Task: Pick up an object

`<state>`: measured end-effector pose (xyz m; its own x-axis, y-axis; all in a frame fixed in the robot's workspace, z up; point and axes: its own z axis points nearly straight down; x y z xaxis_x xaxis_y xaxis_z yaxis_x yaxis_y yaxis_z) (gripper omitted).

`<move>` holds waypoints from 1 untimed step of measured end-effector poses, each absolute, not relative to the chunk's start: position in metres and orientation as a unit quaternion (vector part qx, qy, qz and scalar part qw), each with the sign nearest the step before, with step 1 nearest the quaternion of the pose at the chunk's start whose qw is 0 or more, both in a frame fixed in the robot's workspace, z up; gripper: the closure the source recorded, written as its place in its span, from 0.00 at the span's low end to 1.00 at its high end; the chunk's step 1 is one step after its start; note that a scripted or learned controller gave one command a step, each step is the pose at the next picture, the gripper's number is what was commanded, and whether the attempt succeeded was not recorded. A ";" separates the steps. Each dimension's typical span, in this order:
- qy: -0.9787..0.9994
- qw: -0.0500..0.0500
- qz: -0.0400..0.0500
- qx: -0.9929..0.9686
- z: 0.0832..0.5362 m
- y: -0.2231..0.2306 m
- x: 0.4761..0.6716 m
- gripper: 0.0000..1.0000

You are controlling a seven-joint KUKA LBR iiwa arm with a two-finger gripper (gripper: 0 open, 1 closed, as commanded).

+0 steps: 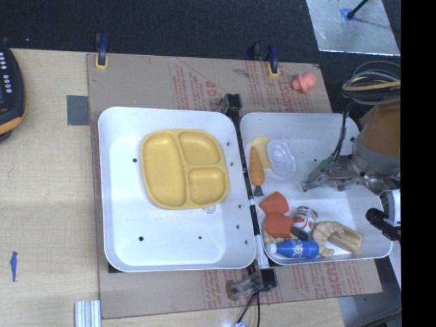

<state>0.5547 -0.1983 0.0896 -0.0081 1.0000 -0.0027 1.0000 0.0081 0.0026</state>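
Observation:
My gripper (317,179) hangs over the right white bin (310,122), in its right middle part, with nothing visibly in it. To its left lie a crumpled clear plastic piece (281,157) and an orange carrot (256,165). Below it sit two red-orange blocks (276,213), a small red and white can (304,219), a blue bottle (297,250) lying on its side and a tan bread-like toy (337,236). The grey arm with its orange band (381,136) comes in from the right edge.
The left white bin (122,244) holds a yellow divided plate (184,167). A pink object (304,82) lies on the cardboard behind the right bin. Black cables (371,84) coil at the right. A black and orange device (10,90) sits at the far left.

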 end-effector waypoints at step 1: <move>0.710 0.002 0.001 0.704 0.093 -0.174 0.625 0.00</move>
